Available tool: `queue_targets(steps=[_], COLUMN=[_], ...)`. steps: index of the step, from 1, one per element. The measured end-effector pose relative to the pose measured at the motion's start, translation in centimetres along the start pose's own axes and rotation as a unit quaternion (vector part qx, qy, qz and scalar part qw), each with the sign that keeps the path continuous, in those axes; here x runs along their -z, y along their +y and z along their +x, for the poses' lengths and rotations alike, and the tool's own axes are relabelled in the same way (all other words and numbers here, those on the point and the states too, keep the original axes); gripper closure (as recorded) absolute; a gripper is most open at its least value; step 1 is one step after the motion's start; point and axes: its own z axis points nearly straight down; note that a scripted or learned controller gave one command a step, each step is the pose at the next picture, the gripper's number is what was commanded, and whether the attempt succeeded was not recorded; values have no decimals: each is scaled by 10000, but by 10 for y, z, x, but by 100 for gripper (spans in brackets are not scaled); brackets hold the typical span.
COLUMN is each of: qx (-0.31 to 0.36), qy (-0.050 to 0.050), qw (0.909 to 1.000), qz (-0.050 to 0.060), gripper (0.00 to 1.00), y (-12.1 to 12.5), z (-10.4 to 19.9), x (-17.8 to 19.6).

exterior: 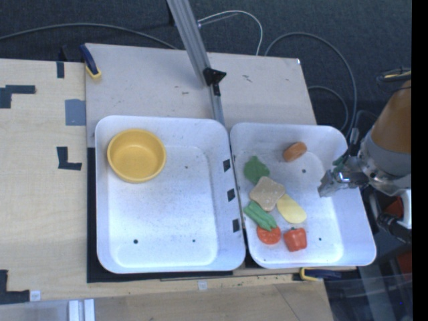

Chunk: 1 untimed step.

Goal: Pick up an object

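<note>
Left bin: holding a yellow bowl.
Right bin: holding toy foods, clustered left of centre.
Arm: reaching in from the right, hanging over the bin's right wall.
Gripper: pointing down-left, carrying nothing; finger spread unreadable.

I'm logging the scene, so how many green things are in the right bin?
2. One green piece lies near the right bin's left wall, above the tan slice. The other green piece lies just below that slice, beside the red pieces. More could sit hidden underneath.
</note>
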Motion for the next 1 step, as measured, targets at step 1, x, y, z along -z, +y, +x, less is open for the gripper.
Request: queue_targets(steps=[1], qx=[4], qy=[-4], qw=[10000], qz=[-14], gripper=[100], y=[0], z=[7], x=[61])
